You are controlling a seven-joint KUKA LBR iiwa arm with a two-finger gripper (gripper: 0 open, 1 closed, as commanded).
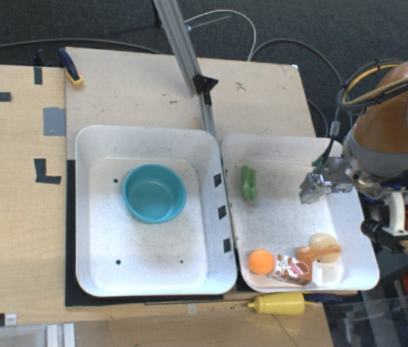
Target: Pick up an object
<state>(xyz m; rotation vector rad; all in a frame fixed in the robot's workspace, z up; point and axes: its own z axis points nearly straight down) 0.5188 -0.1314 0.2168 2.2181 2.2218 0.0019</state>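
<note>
1. Two shallow white bins sit side by side on the bench, both with rounded corners and dark speckles; the left bin [95,194] fills the centre-left of the frame, the right bin [276,157] the centre-right.
2. A round teal bowl [154,193], smooth and plastic-looking, stands in the upper middle of the left bin.
3. In the right bin, a small green oblong piece [248,183] lies near the upper left wall.
4. Along that bin's lower edge sit an orange ball [261,262], a crinkled red-and-white packet [291,267], and a pale rounded lump [324,246] on a white block.
5. The gripper [312,189] hangs at the bin's right side, metallic grey, well apart from every item; whether its fingers are spread or closed I cannot tell.
6. A yellow bottle-like shape [280,304] lies on the bench just below the right bin.
</note>
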